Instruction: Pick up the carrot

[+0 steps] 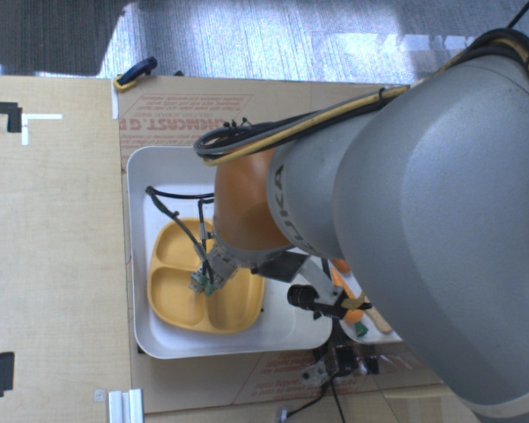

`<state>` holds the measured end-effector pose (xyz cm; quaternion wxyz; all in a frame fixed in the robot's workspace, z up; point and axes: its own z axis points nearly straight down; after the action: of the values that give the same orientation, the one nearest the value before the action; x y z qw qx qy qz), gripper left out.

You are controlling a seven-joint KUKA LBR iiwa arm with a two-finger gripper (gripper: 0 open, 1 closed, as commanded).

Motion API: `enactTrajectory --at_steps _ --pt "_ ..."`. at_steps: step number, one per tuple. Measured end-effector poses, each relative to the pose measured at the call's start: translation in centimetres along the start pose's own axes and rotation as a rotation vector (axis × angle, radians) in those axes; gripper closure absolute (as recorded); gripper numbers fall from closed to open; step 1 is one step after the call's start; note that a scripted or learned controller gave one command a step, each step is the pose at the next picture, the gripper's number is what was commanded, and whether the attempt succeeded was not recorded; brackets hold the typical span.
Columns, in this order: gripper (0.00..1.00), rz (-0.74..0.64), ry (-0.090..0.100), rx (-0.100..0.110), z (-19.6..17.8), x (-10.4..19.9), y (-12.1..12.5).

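Arm (406, 192) fills the right of frame, its orange band over the white bin (141, 263). Carrot (344, 291) peeks out lower right beside the arm. Yellow divided plate (181, 285) sits centre-left. Grip state: can't tell.

The light is bright and even. Pale shiny patches glare on the grey floor (335, 33) at the top. The big grey arm (441, 227) is very close and looks soft and blurry. It throws a dim shadow into the white bin (139, 263). The yellow plate (172, 298) looks sharp.
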<state>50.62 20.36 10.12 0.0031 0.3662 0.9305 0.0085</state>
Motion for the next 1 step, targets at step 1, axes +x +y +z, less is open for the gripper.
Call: enactTrajectory --at_steps 1 --pt "1.0 0.458 -0.007 0.024 -4.54 3.13 -0.52"
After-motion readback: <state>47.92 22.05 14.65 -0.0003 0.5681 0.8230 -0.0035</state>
